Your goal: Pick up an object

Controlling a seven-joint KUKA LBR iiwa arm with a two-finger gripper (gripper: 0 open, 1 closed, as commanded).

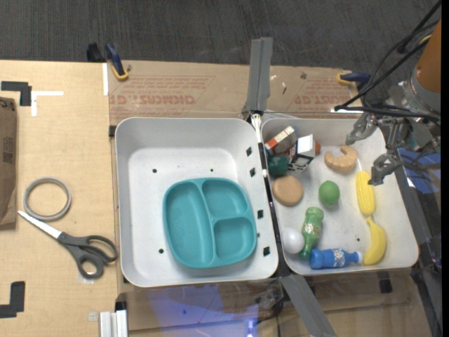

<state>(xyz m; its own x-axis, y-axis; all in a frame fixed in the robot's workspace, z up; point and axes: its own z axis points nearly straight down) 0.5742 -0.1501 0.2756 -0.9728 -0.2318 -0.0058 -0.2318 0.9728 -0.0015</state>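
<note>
Nothing is lifted yet: your jaws [375,153] hang spread and bare at the right bin's far corner, corn cob [365,194] just below them, croissant [342,159] beside.

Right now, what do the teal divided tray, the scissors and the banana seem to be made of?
The teal divided tray looks like moulded plastic with a smooth, matte surface and rounded compartment walls. The scissors seem to have metal blades, pale and reflective, with grey handles, probably plastic. The banana looks like a plastic toy, given its even, clean yellow, though real fruit cannot be ruled out.
</note>
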